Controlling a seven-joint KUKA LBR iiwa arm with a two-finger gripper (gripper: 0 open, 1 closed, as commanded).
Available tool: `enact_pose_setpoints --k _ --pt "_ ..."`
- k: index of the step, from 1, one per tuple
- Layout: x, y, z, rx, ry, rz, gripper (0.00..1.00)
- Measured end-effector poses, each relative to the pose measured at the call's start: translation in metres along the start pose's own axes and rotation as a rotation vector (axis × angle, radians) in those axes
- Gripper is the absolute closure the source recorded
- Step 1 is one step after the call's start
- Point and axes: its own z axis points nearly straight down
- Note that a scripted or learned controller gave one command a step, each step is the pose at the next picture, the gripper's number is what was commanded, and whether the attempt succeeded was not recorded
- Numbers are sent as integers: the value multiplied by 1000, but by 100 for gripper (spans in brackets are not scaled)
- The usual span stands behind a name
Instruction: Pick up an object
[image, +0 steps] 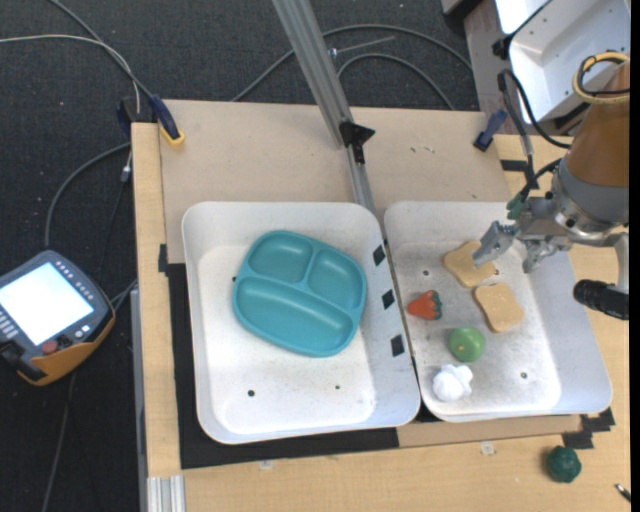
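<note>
Pincer (512, 248) spread, above right bin; toast slice (467, 265) just left.

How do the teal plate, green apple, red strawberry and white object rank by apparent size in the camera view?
1. teal plate
2-4. green apple, white object and red strawberry look too alike to rank.
</note>
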Motion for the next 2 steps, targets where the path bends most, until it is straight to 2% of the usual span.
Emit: enact_pose_setpoints --k 1,2 --pt "0 -2 42 5 1 1 0" --pt "-7 -6 102 6 1 2 0"
